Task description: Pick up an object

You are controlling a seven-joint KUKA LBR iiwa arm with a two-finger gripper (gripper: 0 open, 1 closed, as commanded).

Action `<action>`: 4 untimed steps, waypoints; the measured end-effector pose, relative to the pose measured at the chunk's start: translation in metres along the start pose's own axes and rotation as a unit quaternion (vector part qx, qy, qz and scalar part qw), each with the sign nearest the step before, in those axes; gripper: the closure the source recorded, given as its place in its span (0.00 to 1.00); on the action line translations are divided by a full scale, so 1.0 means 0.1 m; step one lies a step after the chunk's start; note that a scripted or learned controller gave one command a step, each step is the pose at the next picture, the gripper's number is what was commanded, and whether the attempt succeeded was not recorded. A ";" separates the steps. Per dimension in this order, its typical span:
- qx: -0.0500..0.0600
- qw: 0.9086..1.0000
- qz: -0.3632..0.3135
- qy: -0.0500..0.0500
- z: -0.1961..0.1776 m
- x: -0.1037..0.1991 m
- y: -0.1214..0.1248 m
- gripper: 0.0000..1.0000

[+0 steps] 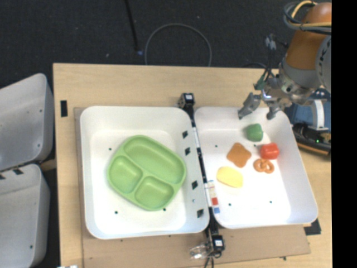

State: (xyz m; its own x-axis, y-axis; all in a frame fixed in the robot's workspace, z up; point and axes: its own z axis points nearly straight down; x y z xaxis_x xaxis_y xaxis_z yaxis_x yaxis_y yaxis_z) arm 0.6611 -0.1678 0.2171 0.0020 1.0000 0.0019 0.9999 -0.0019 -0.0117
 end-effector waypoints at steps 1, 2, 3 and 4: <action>-0.006 1.000 -0.002 -0.001 -0.08 0.00 0.03 0.00; -0.004 1.000 0.000 -0.002 0.43 -0.12 0.04 0.00; -0.014 1.000 0.000 -0.006 0.81 -0.18 0.09 0.00; -0.006 1.000 -0.002 -0.003 1.16 -0.20 0.09 0.00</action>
State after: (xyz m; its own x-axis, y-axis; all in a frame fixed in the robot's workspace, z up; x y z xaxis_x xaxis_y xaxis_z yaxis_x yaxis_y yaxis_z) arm 0.6689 -0.1879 0.1007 -0.0013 1.0000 -0.0038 1.0000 0.0013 -0.0002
